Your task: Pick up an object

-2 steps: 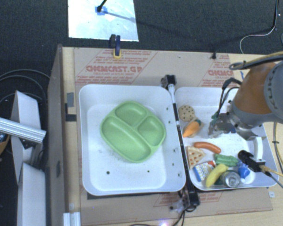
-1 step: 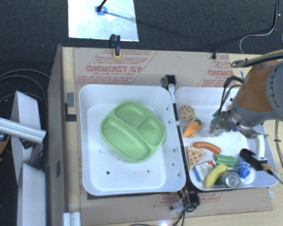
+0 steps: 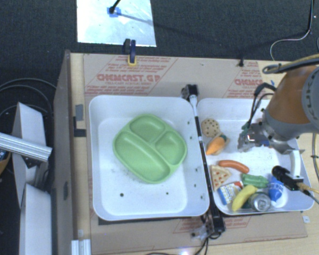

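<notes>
While the jaws (image 3: 250, 138) hover over the right bin (image 3: 231, 106), we cannot tell how they stand. Just left of them lie a toy carrot (image 3: 216, 144) and cookie (image 3: 210, 126); below them sit a hot dog (image 3: 233, 166), pizza slice (image 3: 219, 176) and banana (image 3: 243, 197).

The brown cardboard sheet (image 3: 149, 73) under the white bins carries red print reading "CHEMCAST GP" behind the left bin, and the same red lettering, partly cut off, behind the right bin.
</notes>
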Robot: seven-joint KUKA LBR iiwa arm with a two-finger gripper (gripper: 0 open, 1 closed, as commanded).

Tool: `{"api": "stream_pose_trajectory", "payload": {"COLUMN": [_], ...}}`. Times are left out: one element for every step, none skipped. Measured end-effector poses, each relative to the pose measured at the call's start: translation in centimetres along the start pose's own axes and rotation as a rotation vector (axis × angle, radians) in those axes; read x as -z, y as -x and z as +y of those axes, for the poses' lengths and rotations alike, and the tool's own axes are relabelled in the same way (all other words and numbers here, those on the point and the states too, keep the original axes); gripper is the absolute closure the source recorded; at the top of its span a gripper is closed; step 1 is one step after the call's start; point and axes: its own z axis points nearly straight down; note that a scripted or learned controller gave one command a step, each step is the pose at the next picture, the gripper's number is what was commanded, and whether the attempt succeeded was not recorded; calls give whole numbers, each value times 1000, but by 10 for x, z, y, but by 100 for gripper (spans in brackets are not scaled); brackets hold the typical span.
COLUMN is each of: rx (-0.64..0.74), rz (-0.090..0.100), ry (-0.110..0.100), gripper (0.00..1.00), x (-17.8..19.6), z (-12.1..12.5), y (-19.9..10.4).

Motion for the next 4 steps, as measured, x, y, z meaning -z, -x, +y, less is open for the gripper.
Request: {"api": "stream_pose_trajectory", "payload": {"rx": [0, -1, -1, -1], "rz": [0, 3, 1, 1], "ry": [0, -11, -5, -3], "gripper": [0, 0, 100, 100], "x": [0, -33, -21, -10], "z": [0, -31, -28, -27], "y": [0, -28, -26, -26]}}
